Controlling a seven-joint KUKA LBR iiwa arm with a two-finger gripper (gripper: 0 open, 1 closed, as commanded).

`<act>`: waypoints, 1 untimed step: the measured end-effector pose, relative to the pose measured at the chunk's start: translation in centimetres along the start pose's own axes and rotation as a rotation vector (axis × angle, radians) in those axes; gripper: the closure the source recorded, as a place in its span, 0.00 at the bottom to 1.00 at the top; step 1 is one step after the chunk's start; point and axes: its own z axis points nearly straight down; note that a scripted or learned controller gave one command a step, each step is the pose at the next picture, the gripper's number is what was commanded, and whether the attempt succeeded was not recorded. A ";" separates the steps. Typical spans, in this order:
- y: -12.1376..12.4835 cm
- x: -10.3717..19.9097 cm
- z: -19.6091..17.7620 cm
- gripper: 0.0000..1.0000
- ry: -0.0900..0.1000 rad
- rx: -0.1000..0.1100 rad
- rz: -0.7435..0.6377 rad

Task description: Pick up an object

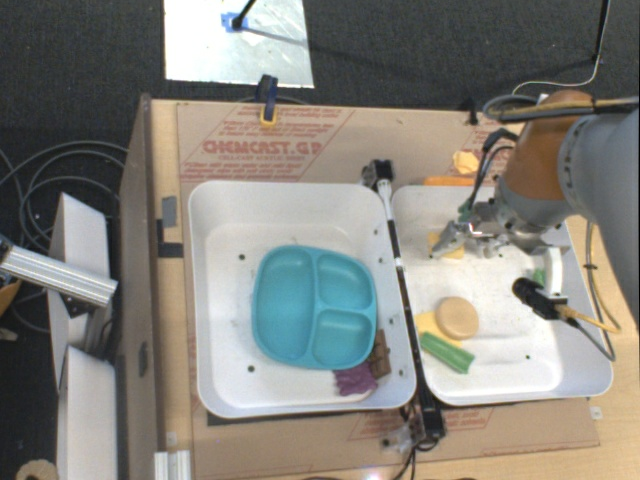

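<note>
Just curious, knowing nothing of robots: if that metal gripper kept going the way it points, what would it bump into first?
Probably the pale yellow piece right at the gripper's tip, in the right white bin; beyond it stands the bins' shared wall. Depth is hard to judge.

Floor (80,38): dark carpet. Bench (270,138): brown board, red lettering. White sheet (238,26) lay on the floor beyond the bench. Black cables (40,183) coiled at left, beside a white panel (85,258) and metal rail (60,273).

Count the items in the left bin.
3: a teal plate in the middle of the left bin, and a purple piece and a brown piece at the plate's near-right edge. More could be hidden under the plate.
</note>
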 end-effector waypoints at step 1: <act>-7.0 1.4 -0.3 0.00 0.003 0.009 0.000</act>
